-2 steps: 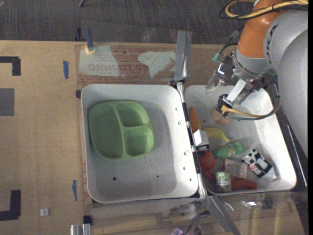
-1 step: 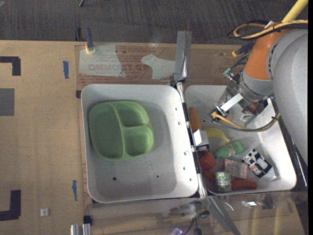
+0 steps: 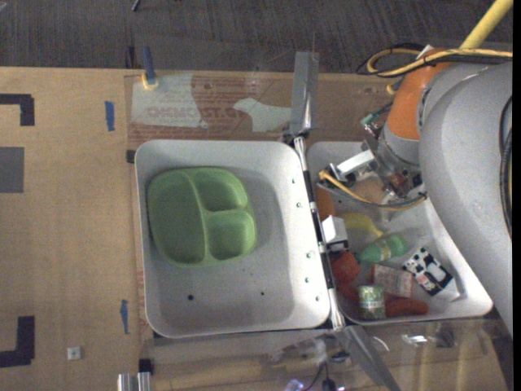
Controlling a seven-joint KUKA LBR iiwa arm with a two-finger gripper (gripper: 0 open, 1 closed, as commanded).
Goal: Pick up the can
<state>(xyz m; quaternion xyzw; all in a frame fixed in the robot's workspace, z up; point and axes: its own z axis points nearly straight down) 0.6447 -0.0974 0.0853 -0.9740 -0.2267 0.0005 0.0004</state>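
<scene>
The can point(image 3: 372, 300) is small with a greenish top. It stands near the front edge of the right bin point(image 3: 470, 304), among other items. My gripper point(image 3: 389, 184) hangs over the far half of that bin, under the orange wrist band point(image 3: 404, 114). It is well apart from the can, which lies clear of the arm toward the front. The big grey arm covers the bin's right side.
Around the can lie a red piece point(image 3: 345, 266), a red sausage-like thing point(image 3: 405, 306), a small packet point(image 3: 394, 279), a green bottle point(image 3: 383, 248), a yellow item point(image 3: 363, 222) and a black-and-white box point(image 3: 429, 270). A green divided plate point(image 3: 203, 215) sits in the left bin point(image 3: 244, 300).
</scene>
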